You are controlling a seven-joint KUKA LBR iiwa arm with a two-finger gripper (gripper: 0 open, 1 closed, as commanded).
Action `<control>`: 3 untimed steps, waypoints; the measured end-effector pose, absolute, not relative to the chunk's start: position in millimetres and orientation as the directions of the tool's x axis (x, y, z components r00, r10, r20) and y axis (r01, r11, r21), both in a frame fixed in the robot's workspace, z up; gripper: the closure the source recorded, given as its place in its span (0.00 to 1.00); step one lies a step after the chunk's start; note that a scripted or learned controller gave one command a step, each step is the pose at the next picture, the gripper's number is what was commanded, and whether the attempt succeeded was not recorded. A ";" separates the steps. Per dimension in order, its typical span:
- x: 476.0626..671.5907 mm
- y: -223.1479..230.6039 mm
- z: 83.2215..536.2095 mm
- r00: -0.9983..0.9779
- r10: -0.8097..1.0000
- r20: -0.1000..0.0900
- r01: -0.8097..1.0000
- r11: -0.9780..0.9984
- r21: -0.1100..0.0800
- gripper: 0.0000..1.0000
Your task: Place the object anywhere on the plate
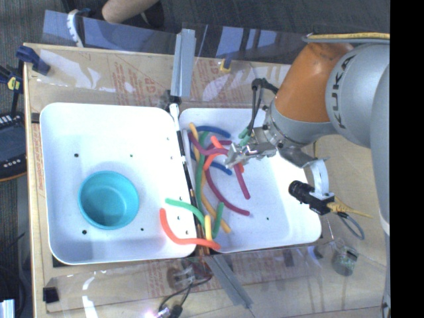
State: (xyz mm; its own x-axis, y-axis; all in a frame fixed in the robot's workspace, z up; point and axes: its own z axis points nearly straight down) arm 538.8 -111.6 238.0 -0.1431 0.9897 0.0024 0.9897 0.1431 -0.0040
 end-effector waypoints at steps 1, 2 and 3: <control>537.6 -36.3 204.3 -0.305 0.952 0.002 0.952 0.305 -0.004 1.00; 491.0 24.8 190.0 -0.387 0.922 0.002 0.922 0.387 -0.006 1.00; 499.3 96.3 190.9 -0.480 0.878 0.001 0.878 0.480 -0.003 1.00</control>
